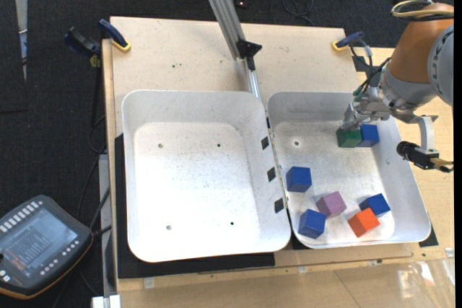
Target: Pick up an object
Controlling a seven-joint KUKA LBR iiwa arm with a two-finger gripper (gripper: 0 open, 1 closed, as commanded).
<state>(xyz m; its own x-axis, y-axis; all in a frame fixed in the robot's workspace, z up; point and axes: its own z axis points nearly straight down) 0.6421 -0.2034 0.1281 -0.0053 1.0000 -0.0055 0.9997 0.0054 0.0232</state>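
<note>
Hand over green block, right bin's far side.
My hand (355,125) sits directly above green block (350,138), blue block (369,134) touching its right; grip state unreadable.

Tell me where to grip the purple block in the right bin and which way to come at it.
Come straight down on the purple block and probably close on its upper-left and lower-right faces, which look free. The orange block sits close at lower right, a blue cube at lower left.
</note>
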